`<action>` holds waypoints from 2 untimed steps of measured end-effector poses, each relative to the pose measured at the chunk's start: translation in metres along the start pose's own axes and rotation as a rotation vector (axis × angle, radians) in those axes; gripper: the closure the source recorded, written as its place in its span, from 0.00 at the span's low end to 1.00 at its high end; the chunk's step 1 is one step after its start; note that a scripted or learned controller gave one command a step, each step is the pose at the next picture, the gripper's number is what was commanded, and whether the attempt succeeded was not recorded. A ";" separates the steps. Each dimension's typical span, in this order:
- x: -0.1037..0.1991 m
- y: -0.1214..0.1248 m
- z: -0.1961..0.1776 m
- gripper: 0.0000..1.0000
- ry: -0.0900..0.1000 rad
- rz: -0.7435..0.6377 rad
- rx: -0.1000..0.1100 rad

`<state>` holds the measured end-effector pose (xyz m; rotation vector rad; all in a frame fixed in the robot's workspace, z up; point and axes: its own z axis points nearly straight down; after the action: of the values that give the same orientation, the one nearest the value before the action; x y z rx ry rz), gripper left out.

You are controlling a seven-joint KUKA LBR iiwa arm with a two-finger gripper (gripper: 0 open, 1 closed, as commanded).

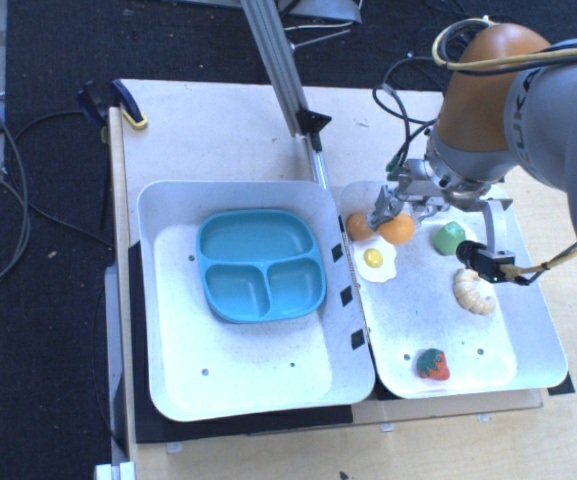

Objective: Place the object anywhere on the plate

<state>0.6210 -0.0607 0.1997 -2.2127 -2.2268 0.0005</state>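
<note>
A blue three-compartment plate [261,265] lies in the left bin [168,353] with nothing on it. In the right bin [513,353] lie toy foods: an orange fruit [399,231], a smaller orange piece [357,227], a fried egg [375,260], a green piece [450,238], a croissant [474,292] and a strawberry [432,365]. My gripper [388,208] hangs low at the far left corner of the right bin, right above the orange fruit and the smaller orange piece. The wrist hides how its tip meets them.
A slanted metal pole [283,63] comes down to the back edge between the bins. Black clips [348,296] sit along the wall between the bins. A black cable end [480,258] hangs from the wrist over the croissant. The arm's body covers the right bin's back right.
</note>
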 end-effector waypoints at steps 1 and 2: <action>0.047 -0.031 0.003 1.00 0.000 0.000 0.002; 0.092 -0.062 -0.016 1.00 0.000 -0.001 0.000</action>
<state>0.5582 0.0308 0.2162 -2.2112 -2.2275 0.0007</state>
